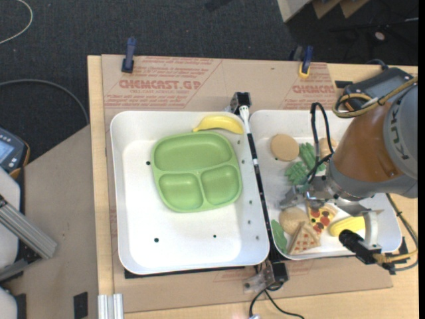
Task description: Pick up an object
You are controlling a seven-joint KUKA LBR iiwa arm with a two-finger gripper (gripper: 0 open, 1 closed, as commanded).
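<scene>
My gripper is low in the right bin, in the middle of a cluster of toy foods. Just above it lies a green leafy piece, and a round tan cookie sits further up. Below the gripper are a tan bun, a pizza slice and a triangular waffle. A yellow piece shows under the wrist. Nothing is visibly held. The arm hides the right part of this bin.
The left bin holds a green divided plate, with a banana against its far wall. A black bar runs along the divide between the bins. Cardboard covers the bench around them.
</scene>
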